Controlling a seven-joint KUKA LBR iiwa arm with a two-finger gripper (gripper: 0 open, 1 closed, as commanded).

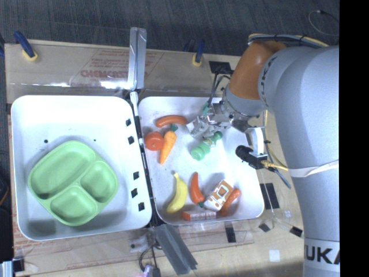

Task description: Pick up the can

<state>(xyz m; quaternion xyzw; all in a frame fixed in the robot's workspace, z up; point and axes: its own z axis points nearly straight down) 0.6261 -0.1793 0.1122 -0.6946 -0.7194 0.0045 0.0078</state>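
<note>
— Where's your can [218, 195]?
— Front of the right bin [173, 175], just beside the chili [196, 188]. Likely light, stiff, slick: grip across its body. Can't tell whether your jaws are wide or narrow

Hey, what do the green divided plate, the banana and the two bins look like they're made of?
Divided plate: probably plastic, matte light green, with smooth moulded compartments. Banana: likely a plastic toy, uniformly yellow with a slight sheen. Bins, left and right: seemingly thin moulded white plastic with rounded corners and soft highlights; the view cannot settle it.
</note>
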